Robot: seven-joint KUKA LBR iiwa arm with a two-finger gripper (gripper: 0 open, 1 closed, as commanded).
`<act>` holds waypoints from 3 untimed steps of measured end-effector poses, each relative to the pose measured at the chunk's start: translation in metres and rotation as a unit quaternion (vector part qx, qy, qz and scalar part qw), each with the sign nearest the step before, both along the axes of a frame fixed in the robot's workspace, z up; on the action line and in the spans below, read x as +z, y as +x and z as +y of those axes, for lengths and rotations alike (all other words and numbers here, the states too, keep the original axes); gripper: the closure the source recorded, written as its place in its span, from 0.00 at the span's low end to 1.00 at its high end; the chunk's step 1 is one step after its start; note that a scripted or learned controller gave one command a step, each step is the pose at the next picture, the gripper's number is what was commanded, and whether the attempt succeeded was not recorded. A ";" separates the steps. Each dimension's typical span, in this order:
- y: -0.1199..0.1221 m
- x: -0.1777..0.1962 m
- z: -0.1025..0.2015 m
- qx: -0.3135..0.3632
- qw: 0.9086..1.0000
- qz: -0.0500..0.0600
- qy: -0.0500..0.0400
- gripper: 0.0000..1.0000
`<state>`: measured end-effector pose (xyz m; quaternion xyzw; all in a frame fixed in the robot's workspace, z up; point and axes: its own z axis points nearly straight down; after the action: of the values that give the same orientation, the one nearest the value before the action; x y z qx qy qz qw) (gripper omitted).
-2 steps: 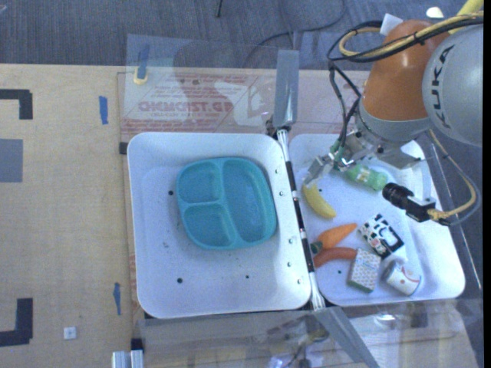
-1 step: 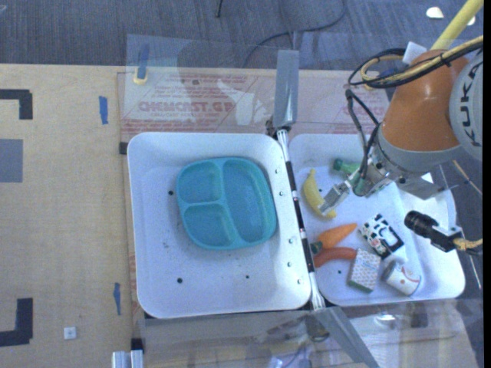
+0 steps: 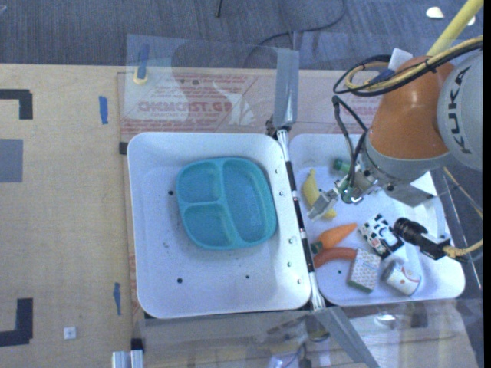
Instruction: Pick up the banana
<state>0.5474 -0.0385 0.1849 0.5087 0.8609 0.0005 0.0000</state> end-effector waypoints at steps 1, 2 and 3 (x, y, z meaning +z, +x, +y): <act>0.000 0.000 0.000 0.000 1.000 0.000 0.000 0.00; 0.015 0.000 -0.019 0.022 1.000 -0.002 -0.001 0.00; 0.017 0.011 -0.021 0.020 1.000 -0.005 -0.001 1.00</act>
<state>0.5641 -0.0597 0.1960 0.4912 0.8710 0.0023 0.0044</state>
